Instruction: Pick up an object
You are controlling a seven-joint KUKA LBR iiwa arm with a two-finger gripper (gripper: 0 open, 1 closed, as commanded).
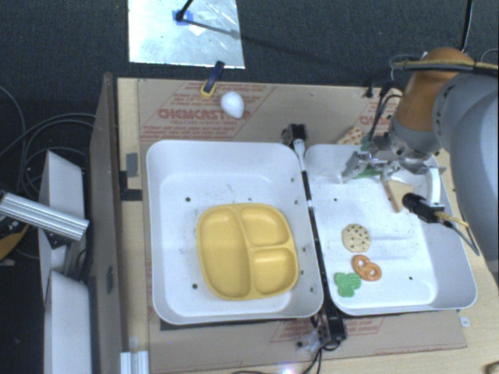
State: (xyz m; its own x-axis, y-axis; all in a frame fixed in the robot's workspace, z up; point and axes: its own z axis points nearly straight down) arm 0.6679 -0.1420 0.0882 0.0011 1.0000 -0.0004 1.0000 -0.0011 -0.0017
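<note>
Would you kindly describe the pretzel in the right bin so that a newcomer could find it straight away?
Start at the right bin, the one beside the bin holding the yellow divided tray. Near its front edge three small items sit close together. The pretzel is the orange-brown twisted loop with holes, just below the round speckled cookie and right of the green piece.

In the right bin point(437, 279), bare floor lies between the cookie point(356, 238), pretzel point(366, 269) and green piece point(347, 284) near the front and the end effector point(366, 164) at the back.
</note>
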